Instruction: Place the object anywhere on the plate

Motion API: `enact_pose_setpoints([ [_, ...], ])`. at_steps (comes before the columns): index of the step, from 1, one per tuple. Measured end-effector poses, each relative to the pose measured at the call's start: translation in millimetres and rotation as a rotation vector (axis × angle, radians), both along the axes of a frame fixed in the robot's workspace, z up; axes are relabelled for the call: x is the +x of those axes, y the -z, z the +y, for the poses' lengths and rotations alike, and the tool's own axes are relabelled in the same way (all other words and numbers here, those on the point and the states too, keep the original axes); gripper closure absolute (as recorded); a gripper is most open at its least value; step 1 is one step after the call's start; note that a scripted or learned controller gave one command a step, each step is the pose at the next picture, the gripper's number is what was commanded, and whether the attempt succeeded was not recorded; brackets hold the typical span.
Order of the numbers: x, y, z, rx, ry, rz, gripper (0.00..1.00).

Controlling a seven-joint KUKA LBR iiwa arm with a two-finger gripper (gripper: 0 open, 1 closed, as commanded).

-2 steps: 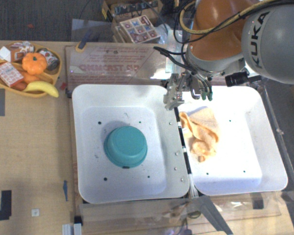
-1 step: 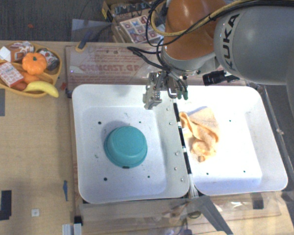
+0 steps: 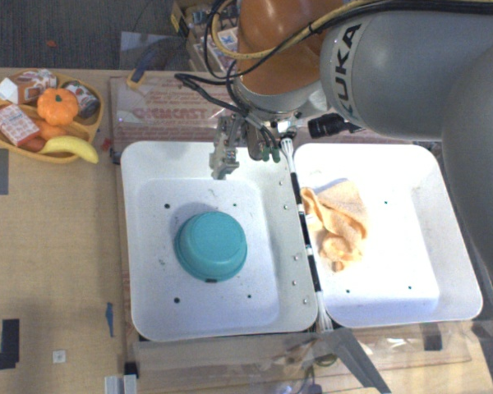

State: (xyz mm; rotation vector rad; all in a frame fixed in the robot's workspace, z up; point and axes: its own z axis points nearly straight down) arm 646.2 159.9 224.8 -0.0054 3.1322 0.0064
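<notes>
A round teal plate (image 3: pixel 212 245) lies in the middle of the left white bin (image 3: pixel 148 302). In the right bin (image 3: pixel 411 277), close to its left wall, a crumpled orange-yellow cloth (image 3: pixel 337 220) is spread out. My gripper (image 3: pixel 245 153) hangs over the far edge of the left bin, beyond the plate and to the upper left of the cloth. Its fingers (image 3: pixel 223 156) stand apart with nothing between them, so it is open. The grey arm with its orange band fills the upper right and hides the bench behind it.
The raised rims where the two bins meet (image 3: pixel 300 228) run between plate and cloth. A yellow basket of toy food (image 3: pixel 45 120), with a banana and an orange fruit, sits on the bench at the far left. Cables hang behind the wrist.
</notes>
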Motion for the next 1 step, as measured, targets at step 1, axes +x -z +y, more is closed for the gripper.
enact_pose_setpoints([
  [1,0.0,0.0,-0.1,0.0,0.0,0.0,0.0],
])
